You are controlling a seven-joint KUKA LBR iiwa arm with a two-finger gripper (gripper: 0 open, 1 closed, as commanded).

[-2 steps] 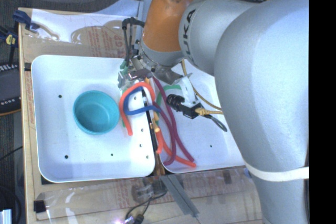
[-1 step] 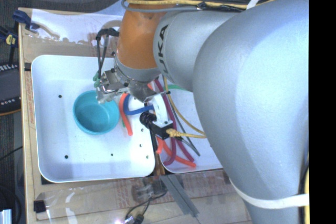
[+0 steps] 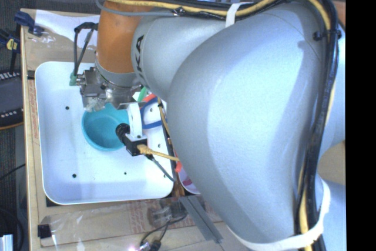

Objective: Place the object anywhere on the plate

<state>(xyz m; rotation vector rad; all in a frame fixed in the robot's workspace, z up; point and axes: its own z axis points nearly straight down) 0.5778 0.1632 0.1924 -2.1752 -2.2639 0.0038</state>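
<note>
Plate [image 3: 101,129], blue and round with a raised rim, lies in the left white bin [image 3: 64,173], roughly at the middle of the bin's floor. Nothing can be made out lying on its visible blue surface, though its upper and right edges are covered by the robot's hardware. The rest of the bin floor that can be seen is bare white with a few small dark dots.

The gripper [image 3: 96,97] hangs just over the plate's upper left rim, below the orange band [image 3: 117,32] of the wrist. Whether it is spread or pressed together cannot be told, and nothing can be seen pinched in it. A black fitting with a yellow cable [image 3: 160,156] sits at the plate's right edge.

The grey arm [image 3: 252,126] fills the right side of the view and covers the bench there. Small green and red patches [image 3: 143,94] peek out beside the wrist, and a red sliver [image 3: 183,178] shows under the arm near the bin's lower right corner; what they belong to is unclear.
</note>
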